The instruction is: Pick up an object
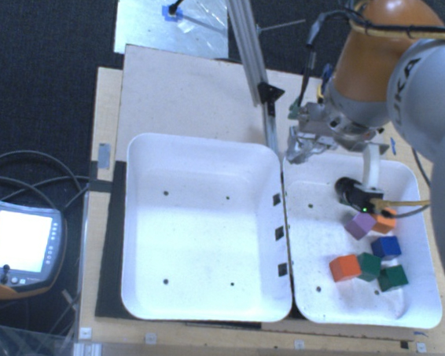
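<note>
Tool point(299, 151) above right bin's point(304, 300) far-left corner, grip state unclear; small coloured blocks point(370, 252) clustered right.

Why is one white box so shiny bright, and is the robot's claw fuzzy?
In the camera view, the left bin glows almost pure white from strong glare on its floor, while the right bin looks greyer and speckled; the claw is slightly blurred and shaded under the arm; the colored blocks stay fairly sharp; the pendant screen is washed out.
</note>
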